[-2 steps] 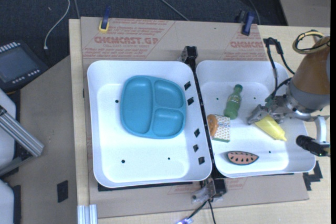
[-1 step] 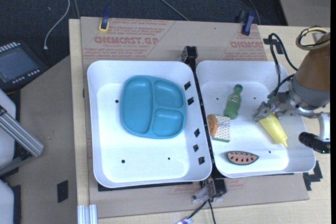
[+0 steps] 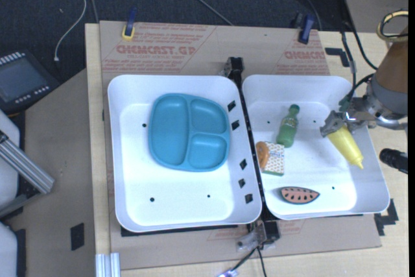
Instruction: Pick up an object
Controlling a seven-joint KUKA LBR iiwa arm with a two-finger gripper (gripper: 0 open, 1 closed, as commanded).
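Grey arm, hand over yellow bottle

Both white bins look like smooth, slightly glossy plastic, and the blue divided plate in the left-hand one is smooth matt plastic. The green bottle and the yellow squeeze bottle at right have a shiny plastic look. The counter beneath is matt brown cardboard with red print, and the pincer at the right edge looks like dull grey metal.

Pincer at yellow bottle, right bin.
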